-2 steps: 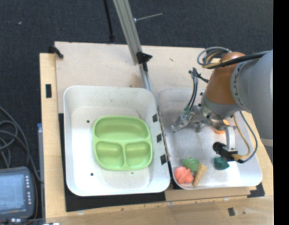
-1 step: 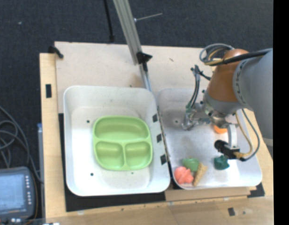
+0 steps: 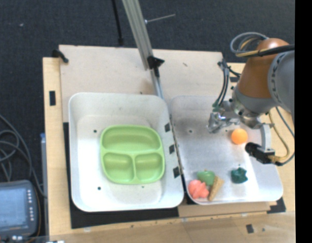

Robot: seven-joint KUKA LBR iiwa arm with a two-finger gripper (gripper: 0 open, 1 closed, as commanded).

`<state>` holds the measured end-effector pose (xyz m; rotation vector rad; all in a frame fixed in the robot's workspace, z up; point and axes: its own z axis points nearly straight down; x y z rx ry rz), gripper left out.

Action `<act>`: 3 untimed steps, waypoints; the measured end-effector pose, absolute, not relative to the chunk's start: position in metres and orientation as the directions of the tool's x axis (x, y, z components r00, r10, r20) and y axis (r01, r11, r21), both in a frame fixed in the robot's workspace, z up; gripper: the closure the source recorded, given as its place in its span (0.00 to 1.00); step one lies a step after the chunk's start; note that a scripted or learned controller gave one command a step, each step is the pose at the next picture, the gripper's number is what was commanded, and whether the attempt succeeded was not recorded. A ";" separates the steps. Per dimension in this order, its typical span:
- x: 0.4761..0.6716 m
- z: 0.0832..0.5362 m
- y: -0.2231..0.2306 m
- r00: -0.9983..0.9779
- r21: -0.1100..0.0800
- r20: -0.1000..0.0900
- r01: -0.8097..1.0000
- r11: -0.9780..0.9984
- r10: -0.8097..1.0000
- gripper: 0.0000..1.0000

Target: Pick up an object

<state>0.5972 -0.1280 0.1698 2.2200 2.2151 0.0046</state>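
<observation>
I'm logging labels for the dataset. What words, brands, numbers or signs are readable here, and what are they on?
No readable text.
Pendant at the lower left: its screen is too blurred to read.
Green divided plate, orange ball, pink toy and dark green toy: no markings visible.
Arm's orange band: no lettering visible.

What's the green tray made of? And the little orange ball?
The green divided tray looks like smooth moulded plastic: even colour, rounded compartments, a soft sheen. The orange ball seems to be plastic or rubber, matte and uniformly coloured; the view can't settle which.

Overhead slanted view of both bins
</observation>
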 end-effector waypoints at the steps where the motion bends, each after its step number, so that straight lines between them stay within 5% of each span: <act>1: 0.603 0.227 -0.120 -0.004 0.008 -0.002 1.000 0.004 1.000 1.00; 2: 0.604 0.275 -0.121 -0.004 0.007 -0.002 1.000 0.004 1.000 1.00; 3: 0.608 0.264 -0.079 -0.005 0.001 0.000 1.000 0.005 1.000 1.00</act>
